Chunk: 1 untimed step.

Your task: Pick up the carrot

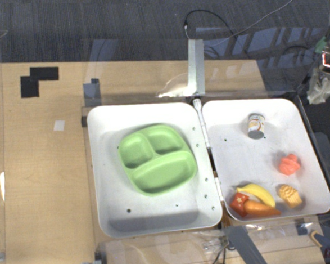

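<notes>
The gripper (323, 83), its state impossible to tell, sat far from the carrot (260, 208); approach low, avoiding the banana (258, 194) touching it.

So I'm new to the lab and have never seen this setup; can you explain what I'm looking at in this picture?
This is one camera fixed above a wooden bench, looking down at a slant. Two shallow white bins sit side by side. The left bin holds a green divided plate. The right bin holds toy foods: a small can near the back, a red-orange piece, and in the front corner a banana, a carrot, a red piece and a tan pastry-like piece. The metal parts at the right edge probably belong to the robot arm. The carrot lies untouched in the bin.
</notes>
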### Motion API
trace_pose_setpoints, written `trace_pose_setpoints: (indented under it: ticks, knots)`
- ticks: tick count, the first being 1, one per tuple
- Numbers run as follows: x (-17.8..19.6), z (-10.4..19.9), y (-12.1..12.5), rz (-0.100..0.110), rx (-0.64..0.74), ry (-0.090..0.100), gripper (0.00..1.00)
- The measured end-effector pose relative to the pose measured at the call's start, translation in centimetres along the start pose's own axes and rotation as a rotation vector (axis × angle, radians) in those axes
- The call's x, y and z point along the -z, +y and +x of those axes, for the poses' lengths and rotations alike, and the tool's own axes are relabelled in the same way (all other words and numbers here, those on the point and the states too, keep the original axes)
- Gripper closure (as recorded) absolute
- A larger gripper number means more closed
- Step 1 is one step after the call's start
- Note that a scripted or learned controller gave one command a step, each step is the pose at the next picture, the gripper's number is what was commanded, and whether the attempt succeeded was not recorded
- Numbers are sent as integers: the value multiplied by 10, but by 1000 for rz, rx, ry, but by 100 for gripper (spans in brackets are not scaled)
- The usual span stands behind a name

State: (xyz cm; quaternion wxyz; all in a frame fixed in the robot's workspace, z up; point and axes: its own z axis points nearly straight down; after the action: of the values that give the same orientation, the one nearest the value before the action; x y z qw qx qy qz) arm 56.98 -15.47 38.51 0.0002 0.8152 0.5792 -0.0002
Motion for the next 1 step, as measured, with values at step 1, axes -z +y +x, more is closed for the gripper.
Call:
trace_pose_setpoints:
  ticks: [1]
  knots:
    - [49,-29,48,-3,-109,0,100]
